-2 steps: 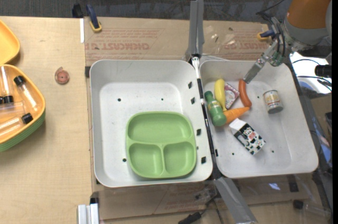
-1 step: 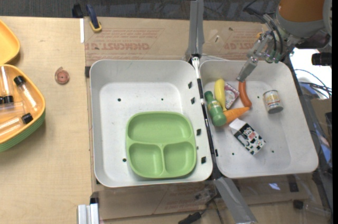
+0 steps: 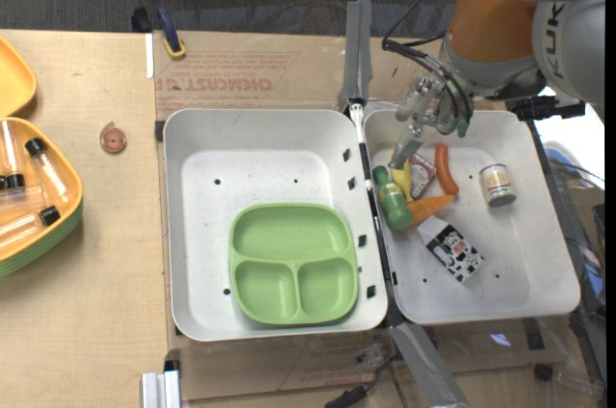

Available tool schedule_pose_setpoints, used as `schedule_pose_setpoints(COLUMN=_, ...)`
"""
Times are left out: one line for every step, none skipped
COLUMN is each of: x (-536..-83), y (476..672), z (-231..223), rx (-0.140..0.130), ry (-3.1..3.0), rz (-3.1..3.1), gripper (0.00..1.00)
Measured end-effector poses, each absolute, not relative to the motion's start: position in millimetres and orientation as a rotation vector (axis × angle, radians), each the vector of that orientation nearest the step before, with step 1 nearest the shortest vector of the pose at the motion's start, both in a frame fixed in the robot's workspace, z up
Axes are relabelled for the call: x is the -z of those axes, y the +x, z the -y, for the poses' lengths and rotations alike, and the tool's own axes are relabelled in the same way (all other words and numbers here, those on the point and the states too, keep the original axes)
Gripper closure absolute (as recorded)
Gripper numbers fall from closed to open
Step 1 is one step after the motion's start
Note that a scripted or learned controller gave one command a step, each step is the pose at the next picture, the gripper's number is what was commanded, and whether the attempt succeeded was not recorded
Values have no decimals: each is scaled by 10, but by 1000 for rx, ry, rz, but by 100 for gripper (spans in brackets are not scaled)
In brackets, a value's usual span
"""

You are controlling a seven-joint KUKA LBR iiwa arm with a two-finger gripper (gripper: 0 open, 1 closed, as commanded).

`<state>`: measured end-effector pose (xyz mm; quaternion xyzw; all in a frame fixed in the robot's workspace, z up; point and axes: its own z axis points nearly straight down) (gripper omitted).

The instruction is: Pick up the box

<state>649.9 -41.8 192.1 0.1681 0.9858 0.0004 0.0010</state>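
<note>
The gripper (image 3: 412,141) hangs over the upper left part of the right bin (image 3: 539,295), its metal fingers (image 3: 408,149) pointing down toward a huddle of toy food; whether they are apart or together cannot be told, and nothing shows between them. The box (image 3: 454,252) (a small black-and-white carton, lying flat and turned at a slant) sits on the floor of the right bin, below and to the right of the gripper and well apart from it. Just above the box lies an orange carrot (image 3: 432,204), and beside that, against the bin's left wall, a green bottle-shaped toy (image 3: 393,201) with a yellow piece (image 3: 422,174) next to it. A red sausage (image 3: 444,168) lies just right of the gripper's fingers. A small tin can (image 3: 497,184) rests on its side to the right of the sausage, apart from the box. The left bin (image 3: 192,233) holds a green divided plate (image 3: 294,262) toward its lower half. Left of that bin, on the bench (image 3: 77,319), is a yellow tray (image 3: 58,180) with small vials.
</note>
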Motion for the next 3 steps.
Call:
schedule_pose_setpoints(x=-1920, y=6316, z=-478, rx=-2, ry=105, rz=-3138, gripper=0)
schedule_pose_setpoints(x=-2018, y=6329, z=-460, rx=-4, ry=114, rz=-3134, gripper=100)
schedule_pose_setpoints(x=-3328, y=5769, z=-259, rx=-1, ry=-201, rz=-3131, gripper=100)
